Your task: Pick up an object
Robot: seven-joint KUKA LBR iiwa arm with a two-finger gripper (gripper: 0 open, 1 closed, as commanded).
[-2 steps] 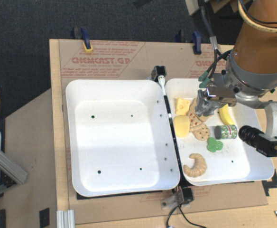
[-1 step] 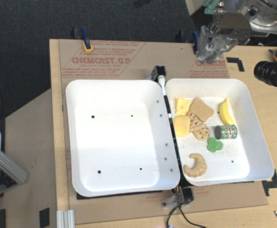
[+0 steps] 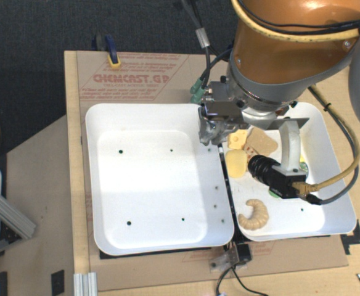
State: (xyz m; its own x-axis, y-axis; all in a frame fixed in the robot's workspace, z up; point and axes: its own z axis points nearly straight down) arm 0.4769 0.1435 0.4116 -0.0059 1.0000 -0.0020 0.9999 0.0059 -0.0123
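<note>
Two bins (image 3: pixel 100 165), gripper (image 3: pixel 212 131) low over their shared edge, jaw state unclear; croissant (image 3: pixel 254 214) lies nearby.

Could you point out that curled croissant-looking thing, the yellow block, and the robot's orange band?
croissant (image 3: pixel 254 214): camera view, middle of its curve.
yellow block (image 3: pixel 236 164): camera view, top face.
orange band (image 3: pixel 297 8): camera view, upper surface.

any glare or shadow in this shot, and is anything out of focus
Camera view: bright highlights on the arm's orange band; the left bin is evenly lit with a soft shadow under its near rim; the arm shades part of the right bin around the croissant-shaped piece; the close orange band looks slightly soft, the bins sharp.
</note>
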